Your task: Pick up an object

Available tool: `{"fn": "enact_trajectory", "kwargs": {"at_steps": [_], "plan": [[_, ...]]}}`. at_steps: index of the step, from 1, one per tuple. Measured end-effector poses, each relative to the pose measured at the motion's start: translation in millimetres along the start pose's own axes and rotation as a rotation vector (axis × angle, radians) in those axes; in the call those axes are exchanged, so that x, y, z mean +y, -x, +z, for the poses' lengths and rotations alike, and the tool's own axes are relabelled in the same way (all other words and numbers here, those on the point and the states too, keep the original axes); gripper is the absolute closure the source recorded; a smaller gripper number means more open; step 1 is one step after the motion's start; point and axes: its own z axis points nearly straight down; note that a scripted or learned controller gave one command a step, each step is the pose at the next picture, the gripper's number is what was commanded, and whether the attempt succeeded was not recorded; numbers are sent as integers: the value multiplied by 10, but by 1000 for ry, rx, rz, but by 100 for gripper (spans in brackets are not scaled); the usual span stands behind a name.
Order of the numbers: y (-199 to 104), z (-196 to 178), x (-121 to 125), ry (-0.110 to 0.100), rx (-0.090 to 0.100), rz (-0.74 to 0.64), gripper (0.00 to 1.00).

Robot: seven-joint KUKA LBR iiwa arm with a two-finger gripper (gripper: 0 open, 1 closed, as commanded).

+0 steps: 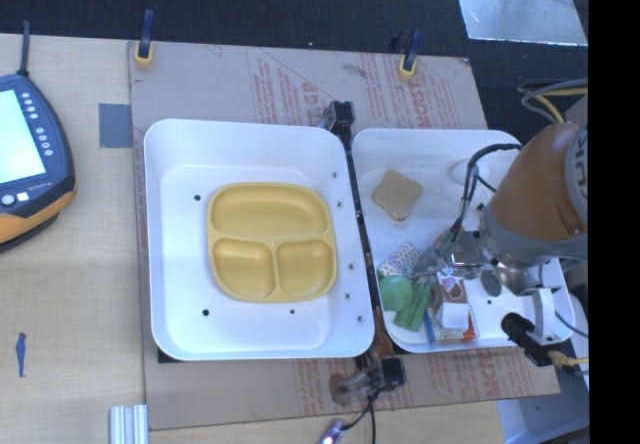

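Observation:
The right bin (440,147) holds a loose pile near its front left corner: a green soft object (403,298), a patterned white-and-red packet (400,257), a small white-and-red box (453,314) and a blue stick-like piece (431,324). A tan, roughly square sponge-like piece (397,194) lies apart toward the back of that bin. My gripper (447,260) hangs low over the pile, just right of the patterned packet and above the green object. The arm's orange band (540,187) and wrist cover the bin's right half. Nothing is visibly held.
The left bin (170,232) holds a yellow divided plate (271,239) at its middle. A teach pendant (25,157) lies at the far left of the bench. Clamps (145,52) (408,62) sit on the cardboard's back edge. A black cable (478,167) loops from the wrist.

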Motion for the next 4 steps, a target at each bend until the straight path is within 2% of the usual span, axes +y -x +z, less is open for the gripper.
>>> {"fn": "enact_trajectory", "kwargs": {"at_steps": [1, 2, 3, 4], "plan": [[-38, 1, 175, -3, -1, 1, 0], [25, 1, 247, -6, 3, -1, 0], [30, -101, 252, -7, 4, -3, 100], [-658, -975, 983, -6, 3, 2, 100]]}}
